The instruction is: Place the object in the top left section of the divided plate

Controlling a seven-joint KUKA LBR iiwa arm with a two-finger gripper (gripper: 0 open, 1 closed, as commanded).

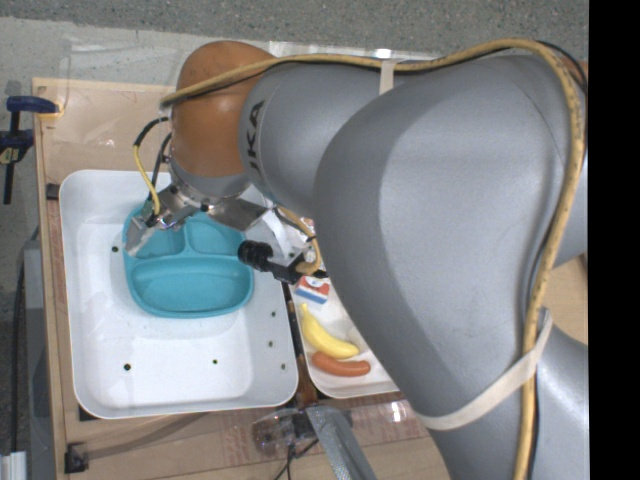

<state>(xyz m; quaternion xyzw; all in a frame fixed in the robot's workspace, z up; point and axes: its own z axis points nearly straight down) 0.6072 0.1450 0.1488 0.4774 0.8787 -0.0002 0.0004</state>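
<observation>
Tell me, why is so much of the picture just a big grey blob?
In the camera view, the grey arm sits close to the lens, looking huge and covering much of the right bin; the blue plate, banana and sausage stay fairly sharp; lighting is soft, shadows faint.

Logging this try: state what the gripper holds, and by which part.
Cannot be told. The gripper sits low over the blue divided plate's upper left section, and the arm hides whatever may be in it.
</observation>
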